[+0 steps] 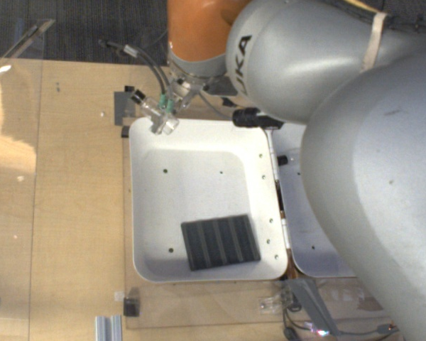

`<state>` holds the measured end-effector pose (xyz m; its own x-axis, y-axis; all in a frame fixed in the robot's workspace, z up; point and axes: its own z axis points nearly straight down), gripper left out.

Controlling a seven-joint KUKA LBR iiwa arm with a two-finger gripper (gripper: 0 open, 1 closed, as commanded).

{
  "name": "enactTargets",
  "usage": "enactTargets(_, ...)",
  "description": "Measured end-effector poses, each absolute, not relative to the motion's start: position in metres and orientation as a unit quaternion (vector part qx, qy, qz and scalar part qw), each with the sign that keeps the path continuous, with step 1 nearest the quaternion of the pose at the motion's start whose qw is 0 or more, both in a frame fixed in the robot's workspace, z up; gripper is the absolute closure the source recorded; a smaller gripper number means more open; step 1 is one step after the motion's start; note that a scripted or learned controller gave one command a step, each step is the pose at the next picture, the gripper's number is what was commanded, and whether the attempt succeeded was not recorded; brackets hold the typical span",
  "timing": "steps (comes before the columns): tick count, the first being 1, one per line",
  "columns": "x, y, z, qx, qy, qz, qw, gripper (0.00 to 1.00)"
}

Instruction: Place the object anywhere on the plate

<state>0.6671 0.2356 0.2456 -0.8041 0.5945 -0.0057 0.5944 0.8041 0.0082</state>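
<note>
A dark, ribbed rectangular plate (pixel 220 242) lies flat in the near part of the left white bin (pixel 145 212), slightly turned. My gripper (pixel 162 116) hangs over the bin's far left corner, well away from the plate, below the orange wrist band (pixel 199 20). A small green and clear part shows at the gripper's tip; I cannot tell whether it is a held object. The big grey arm (pixel 341 84) covers the upper right of the view.
The right white bin (pixel 309 251) is mostly hidden under the arm. Cables (pixel 138 55) loop beside the wrist. A black bracket (pixel 123 107) sits at the left bin's far corner. Bare wooden bench (pixel 57 190) lies to the left.
</note>
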Motion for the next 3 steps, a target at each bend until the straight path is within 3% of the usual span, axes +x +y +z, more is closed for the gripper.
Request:
enactTargets(1,0.658,0.235,0.172,0.488,0.873,0.0011,0.001,1.00)
enactTargets(2,0.670,0.226,0.265,0.402,0.915,0.0031,0.004,1.00)
enactTargets(3,0.661,0.229,0.199,0.506,0.863,0.0015,0.001,1.00)
